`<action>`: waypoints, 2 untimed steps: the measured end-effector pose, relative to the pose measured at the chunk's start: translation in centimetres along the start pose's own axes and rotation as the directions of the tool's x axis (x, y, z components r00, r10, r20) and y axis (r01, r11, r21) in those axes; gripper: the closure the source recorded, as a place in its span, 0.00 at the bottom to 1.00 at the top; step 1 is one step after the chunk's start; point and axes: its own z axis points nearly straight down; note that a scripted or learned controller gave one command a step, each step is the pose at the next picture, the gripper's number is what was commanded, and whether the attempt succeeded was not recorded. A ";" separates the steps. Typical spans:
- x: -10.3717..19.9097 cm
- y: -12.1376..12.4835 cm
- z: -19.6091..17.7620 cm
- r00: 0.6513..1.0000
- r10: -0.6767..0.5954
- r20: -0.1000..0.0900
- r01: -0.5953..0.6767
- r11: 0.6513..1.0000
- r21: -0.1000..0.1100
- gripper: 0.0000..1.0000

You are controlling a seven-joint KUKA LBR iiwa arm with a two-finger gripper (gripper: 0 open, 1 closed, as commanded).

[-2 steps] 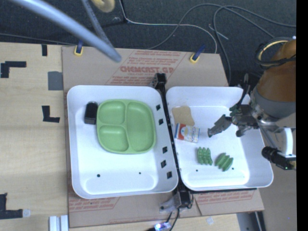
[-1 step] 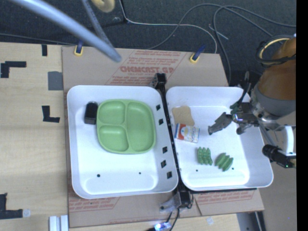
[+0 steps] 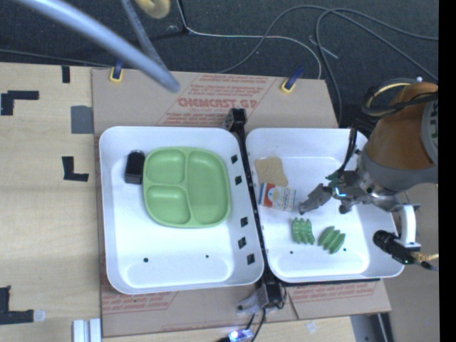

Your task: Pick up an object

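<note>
Right bin (image 3: 285, 266), near part: two green ridged toys, one (image 3: 303, 231) at about 7 o'clock from bin centre, the other (image 3: 331, 239) just beside it toward 5 o'clock, apart, not touching. Both lie below the gripper (image 3: 322, 197), neither between its fingers. The gripper hangs over the bin's middle, arm reaching in from 3 o'clock; one dark finger (image 3: 311, 199) points toward 8 o'clock; whether the fingers are spread or clenched cannot be told. At 9 o'clock of the gripper, a small packet (image 3: 278, 197) with red and blue print; a tan cardboard-like piece (image 3: 270, 169) touches it at 12 o'clock. Left bin (image 3: 114, 191): green divided plate (image 3: 187, 187) at centre, small black block (image 3: 134, 167) touching its 10 o'clock edge.
</note>
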 end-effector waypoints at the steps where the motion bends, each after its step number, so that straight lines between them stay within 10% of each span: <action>1: 0.4 -0.1 4.4 1.000 -0.001 0.000 0.001 1.000 -0.001 0.00; 2: 0.5 0.0 9.5 1.000 -0.001 0.002 0.001 1.000 -0.006 0.00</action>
